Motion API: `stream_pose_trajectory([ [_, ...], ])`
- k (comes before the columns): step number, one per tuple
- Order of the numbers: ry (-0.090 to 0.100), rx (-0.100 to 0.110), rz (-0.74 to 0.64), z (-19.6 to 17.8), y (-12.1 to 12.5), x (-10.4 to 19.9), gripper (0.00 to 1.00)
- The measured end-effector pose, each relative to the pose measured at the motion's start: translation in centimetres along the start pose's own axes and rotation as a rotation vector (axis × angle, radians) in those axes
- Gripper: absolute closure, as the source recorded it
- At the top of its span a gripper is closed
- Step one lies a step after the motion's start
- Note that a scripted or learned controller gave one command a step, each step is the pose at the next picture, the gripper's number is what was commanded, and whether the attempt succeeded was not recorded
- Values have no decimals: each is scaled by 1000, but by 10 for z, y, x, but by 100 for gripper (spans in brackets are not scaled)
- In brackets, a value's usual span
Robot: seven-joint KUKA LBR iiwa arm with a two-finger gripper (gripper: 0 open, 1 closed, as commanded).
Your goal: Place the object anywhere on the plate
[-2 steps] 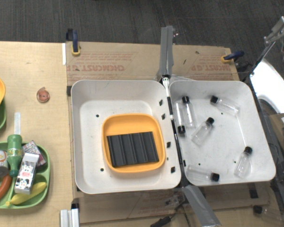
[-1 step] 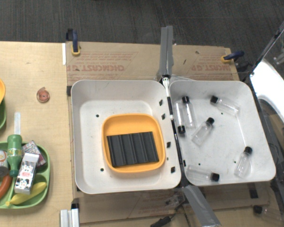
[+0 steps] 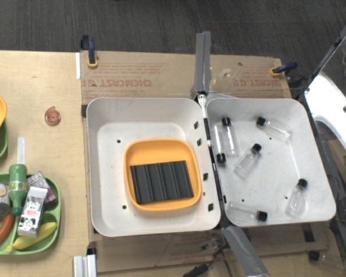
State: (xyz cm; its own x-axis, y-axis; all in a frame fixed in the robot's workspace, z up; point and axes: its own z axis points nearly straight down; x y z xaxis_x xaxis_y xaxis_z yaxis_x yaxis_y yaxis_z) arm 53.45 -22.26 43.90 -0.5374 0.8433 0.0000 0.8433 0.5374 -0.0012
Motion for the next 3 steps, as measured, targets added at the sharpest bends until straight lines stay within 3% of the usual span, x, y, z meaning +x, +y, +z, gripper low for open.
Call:
stream_pose_trajectory([
  [1, -1, -1, -249, -3, -31, 20, 0],
  [2, -3, -2, -661, -3, -47, 30, 0],
  [3, -3, -2, -901, 79, -46, 30, 0],
])
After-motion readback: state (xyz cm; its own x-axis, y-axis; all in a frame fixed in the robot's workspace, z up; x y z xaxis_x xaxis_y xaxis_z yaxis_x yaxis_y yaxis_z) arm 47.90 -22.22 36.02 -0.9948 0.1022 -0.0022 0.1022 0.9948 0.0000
